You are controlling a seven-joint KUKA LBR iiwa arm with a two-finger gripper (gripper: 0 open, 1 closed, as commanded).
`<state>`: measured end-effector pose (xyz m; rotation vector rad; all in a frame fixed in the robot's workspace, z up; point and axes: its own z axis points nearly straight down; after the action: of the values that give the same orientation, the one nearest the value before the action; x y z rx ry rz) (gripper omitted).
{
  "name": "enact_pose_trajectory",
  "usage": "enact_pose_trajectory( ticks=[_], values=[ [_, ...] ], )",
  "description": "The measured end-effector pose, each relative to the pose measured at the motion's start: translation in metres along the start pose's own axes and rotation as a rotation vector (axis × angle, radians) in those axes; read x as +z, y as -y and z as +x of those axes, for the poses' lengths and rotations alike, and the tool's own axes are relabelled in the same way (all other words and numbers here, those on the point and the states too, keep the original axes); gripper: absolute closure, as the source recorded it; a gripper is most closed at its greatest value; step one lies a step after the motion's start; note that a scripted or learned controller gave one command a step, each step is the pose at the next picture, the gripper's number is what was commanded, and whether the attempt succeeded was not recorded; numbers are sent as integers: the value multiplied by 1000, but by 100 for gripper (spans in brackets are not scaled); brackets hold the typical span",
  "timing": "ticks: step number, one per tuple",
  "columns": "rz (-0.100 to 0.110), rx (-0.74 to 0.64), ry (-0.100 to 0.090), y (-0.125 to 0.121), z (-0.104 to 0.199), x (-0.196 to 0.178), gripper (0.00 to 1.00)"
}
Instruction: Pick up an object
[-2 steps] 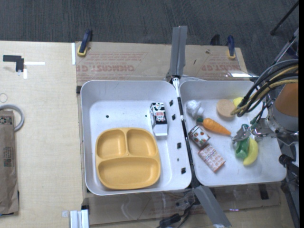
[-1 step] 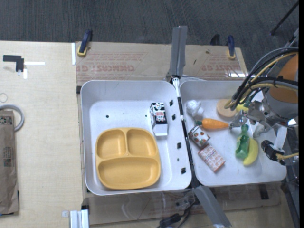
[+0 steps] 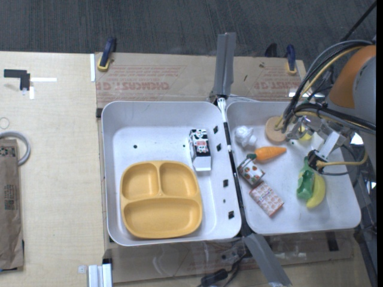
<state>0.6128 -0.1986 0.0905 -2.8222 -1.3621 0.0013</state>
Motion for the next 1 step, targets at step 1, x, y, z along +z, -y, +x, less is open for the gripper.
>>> enact_pose_trajectory(
  ticks=[1],
  values=[
    [-6, 232, 5, 53, 29, -48, 0]
  ],
)
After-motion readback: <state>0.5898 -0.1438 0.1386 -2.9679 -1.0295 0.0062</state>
